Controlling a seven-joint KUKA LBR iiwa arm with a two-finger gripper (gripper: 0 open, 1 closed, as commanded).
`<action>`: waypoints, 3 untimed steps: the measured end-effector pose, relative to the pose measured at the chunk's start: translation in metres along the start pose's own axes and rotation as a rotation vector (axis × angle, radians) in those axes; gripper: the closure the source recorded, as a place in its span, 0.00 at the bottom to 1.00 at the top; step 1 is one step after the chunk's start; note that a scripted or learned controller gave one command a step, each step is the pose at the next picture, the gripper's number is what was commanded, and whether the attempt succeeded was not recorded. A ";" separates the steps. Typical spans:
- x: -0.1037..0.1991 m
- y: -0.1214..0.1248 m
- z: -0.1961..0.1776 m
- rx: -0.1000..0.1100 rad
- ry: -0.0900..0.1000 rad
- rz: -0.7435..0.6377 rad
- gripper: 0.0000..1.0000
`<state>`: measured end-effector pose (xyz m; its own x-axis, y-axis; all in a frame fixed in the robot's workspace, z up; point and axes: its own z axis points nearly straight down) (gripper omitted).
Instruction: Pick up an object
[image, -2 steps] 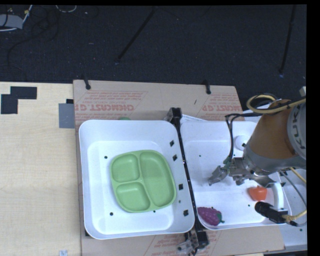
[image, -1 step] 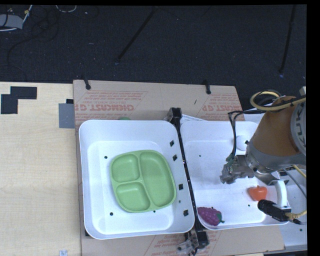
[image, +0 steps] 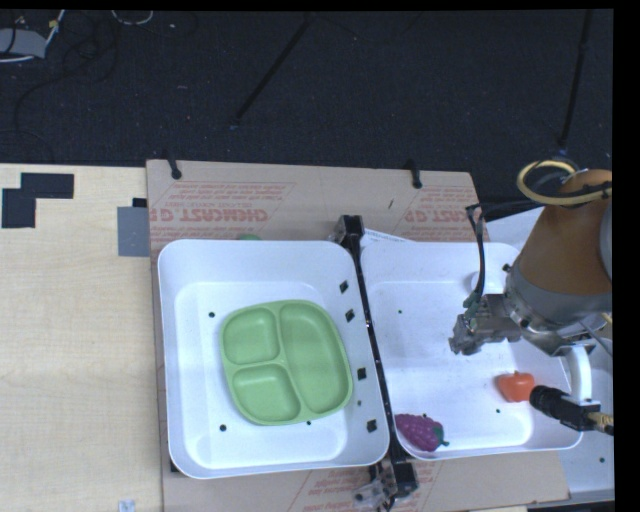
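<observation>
Orange object (image: 516, 386): a small orange-red piece on the floor of the right bin (image: 420, 300), near that bin's right edge and towards its front; nothing touches it.
Purple object (image: 421, 431): a knobbly, grape-like cluster with a bit of green, in the right bin's front-left corner, partly up against the front wall.
Gripper (image: 468, 338): low over the middle of the right bin, left of and behind the orange object and apart from it; whether its jaws are apart or together cannot be told from this slant, and nothing is seen between them.
Arm (image: 565, 260): grey with an orange band, over the right bin's right edge.
Green plate (image: 286, 361): three compartments, lying flat in the middle of the left bin (image: 190, 290).
Bench (image: 70, 340): pale wood, carrying a cardboard sheet (image: 300, 200) under both bins.
</observation>
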<state>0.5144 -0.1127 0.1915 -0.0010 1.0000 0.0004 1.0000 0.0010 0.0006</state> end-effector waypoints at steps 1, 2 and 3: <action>0.009 -0.002 -0.050 -0.001 0.000 0.000 1.00; 0.008 -0.002 -0.071 0.000 0.000 0.000 1.00; 0.054 0.012 -0.072 0.002 0.001 -0.003 1.00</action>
<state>0.5265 -0.0591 0.2640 -0.0039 1.0000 0.0019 1.0000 0.0039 -0.0018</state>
